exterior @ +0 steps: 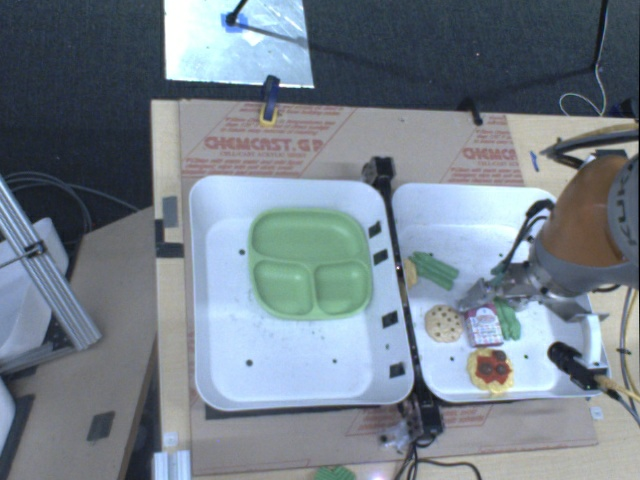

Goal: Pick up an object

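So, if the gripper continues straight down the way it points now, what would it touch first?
Most likely the small pink-and-white packet, lying just under the gripper in the right bin. Depth is unclear from above, so the green item beside it could be touched instead.

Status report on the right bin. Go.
End effector low in right bin, over small pink packet. Grasp unconfirmed. Cookie, green toys, pizza piece crowd close.

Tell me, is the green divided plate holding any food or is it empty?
Empty. The green divided plate lies in the left bin, its three compartments bare; the toy foods lie in the right bin.
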Robot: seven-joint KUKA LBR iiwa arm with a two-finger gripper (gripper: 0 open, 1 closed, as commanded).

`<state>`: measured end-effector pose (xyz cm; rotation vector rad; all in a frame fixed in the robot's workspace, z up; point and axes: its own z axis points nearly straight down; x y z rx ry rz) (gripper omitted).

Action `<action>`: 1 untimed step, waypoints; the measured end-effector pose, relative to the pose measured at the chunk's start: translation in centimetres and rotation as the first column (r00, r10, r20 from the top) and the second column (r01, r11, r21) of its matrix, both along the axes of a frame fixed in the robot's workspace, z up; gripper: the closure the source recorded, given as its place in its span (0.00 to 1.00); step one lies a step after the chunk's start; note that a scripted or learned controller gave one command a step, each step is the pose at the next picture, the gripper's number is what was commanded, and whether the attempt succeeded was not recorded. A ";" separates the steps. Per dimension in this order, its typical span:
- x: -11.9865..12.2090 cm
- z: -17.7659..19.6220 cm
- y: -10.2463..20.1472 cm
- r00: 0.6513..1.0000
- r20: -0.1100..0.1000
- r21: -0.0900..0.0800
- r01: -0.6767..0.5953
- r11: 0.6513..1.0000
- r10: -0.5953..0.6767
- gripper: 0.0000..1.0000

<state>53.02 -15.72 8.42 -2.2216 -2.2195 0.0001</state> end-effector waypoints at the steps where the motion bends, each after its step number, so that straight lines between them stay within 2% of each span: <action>1: 0.3 1.3 -0.1 1.000 0.008 -0.002 0.000 1.000 0.000 1.00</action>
